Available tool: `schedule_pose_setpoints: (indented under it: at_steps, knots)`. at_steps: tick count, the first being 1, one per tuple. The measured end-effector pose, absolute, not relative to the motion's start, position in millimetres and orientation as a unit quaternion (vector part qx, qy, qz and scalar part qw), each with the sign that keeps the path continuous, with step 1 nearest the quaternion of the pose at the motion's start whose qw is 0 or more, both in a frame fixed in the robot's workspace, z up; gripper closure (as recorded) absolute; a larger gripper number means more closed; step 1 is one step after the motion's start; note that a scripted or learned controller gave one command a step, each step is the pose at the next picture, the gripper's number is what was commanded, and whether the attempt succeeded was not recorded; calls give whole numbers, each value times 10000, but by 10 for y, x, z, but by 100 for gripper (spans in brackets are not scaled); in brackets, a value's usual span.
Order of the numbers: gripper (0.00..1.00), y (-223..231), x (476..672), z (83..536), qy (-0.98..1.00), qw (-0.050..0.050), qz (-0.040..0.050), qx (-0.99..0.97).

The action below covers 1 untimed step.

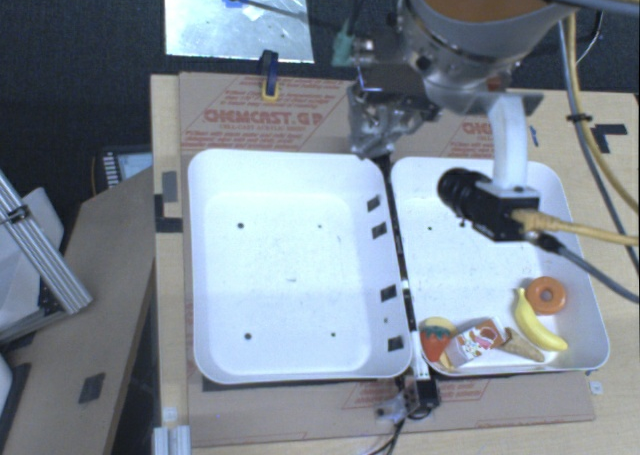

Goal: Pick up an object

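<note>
Several small toy foods lie in the near right corner of the right bin (575,211): a yellow banana (538,323), an orange donut-like ring (546,294), a red-and-orange fruit (436,337), a white and red packet (474,343) and a tan cone-shaped piece (521,346). My gripper (378,135) hangs high over the far end of the divider between the two bins, well away from these objects. I see nothing held in it.
The left bin (215,243) sits beside the right one on a cardboard sheet (270,115). A black cylindrical camera unit (482,203) juts from the arm over the right bin. A yellow clamp (270,79) and a shiny metal plate (240,3) lie beyond the bins.
</note>
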<state>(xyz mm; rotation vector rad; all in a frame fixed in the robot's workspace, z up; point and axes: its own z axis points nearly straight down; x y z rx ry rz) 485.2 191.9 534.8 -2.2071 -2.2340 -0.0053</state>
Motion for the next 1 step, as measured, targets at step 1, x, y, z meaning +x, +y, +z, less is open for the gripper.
schedule_pose_setpoints:
  at_steps: [1]
  knots:
    - [100,2369,4860,5350,-7100,2,-16,-7042]
